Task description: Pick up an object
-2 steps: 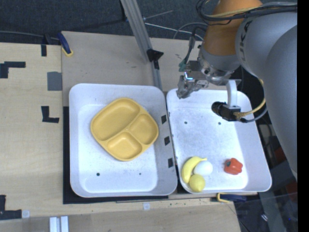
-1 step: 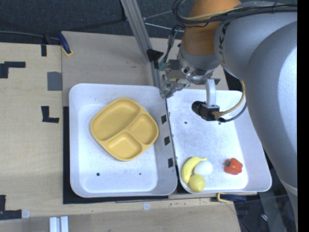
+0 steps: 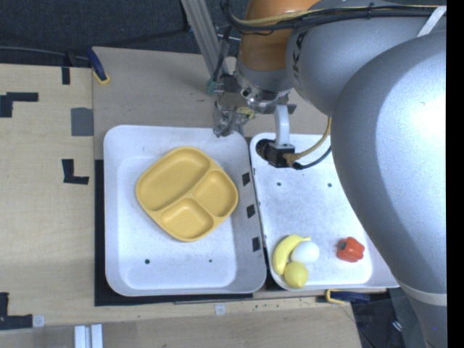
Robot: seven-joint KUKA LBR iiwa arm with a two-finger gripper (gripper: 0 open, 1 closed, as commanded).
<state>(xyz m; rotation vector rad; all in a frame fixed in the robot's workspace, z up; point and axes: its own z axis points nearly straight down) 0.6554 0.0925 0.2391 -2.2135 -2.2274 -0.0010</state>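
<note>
My gripper [image 3: 225, 125] hangs over the far edge of the left bin [image 3: 119, 194], just beyond the yellow divided plate [image 3: 187, 193] that lies in that bin. Nothing shows in the gripper. In the right bin [image 3: 319, 201], at the near edge, a yellow banana [image 3: 285, 249], a white egg [image 3: 307, 252] and a yellow lemon [image 3: 296, 274] lie bunched together. A small red pepper [image 3: 350, 249] sits a little to their right.
The grey arm [image 3: 377, 85] covers the right side of the view and overhangs the right bin's far corner. A metal rail [image 3: 199, 20] slants up behind the gripper. The wooden bench [image 3: 43, 194] to the left bears black tape marks.
</note>
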